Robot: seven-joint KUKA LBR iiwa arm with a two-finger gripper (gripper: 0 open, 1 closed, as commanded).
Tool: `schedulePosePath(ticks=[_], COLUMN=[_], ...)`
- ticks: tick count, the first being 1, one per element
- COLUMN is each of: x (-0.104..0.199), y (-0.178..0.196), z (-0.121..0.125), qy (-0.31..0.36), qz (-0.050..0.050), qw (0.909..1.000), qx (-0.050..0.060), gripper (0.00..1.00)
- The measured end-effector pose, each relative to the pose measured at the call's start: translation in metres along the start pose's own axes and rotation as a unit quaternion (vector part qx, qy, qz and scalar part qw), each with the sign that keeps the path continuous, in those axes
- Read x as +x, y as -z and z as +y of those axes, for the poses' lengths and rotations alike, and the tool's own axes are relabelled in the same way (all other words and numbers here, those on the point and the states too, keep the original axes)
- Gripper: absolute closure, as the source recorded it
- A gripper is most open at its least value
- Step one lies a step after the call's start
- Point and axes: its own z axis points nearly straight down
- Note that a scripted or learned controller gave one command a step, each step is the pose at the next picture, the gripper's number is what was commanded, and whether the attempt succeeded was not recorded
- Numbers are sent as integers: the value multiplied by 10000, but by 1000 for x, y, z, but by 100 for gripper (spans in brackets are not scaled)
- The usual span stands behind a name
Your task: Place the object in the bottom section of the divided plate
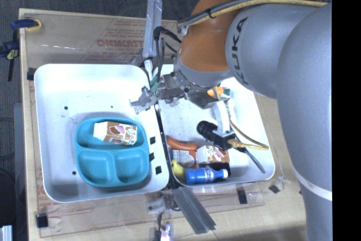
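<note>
On my feed a blue bottle lies on its side along the near wall of the right bin. A brown-and-white packet sits just above the bottle, an orange-red sausage-shaped piece up-left of it, and a small yellow thing at its left end. The left bin stands further left. A blue clamp grips the desk far up-left of the bottle.

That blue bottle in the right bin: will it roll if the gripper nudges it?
Probably. The blue bottle lies on its side and looks round, so a nudge may roll it, though the bin's near wall close by should stop it. Its smooth surface could slip in a grasp.
</note>
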Motion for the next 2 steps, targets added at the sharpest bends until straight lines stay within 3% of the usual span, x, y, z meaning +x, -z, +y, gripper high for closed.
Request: schedulePosePath(ticks=[1,2], x=[0,0], y=[7,7], z=[1,1], qy=[21,22], qz=[-5,-6], qw=[10000,10000], qx=[26,25], gripper=[100,0])
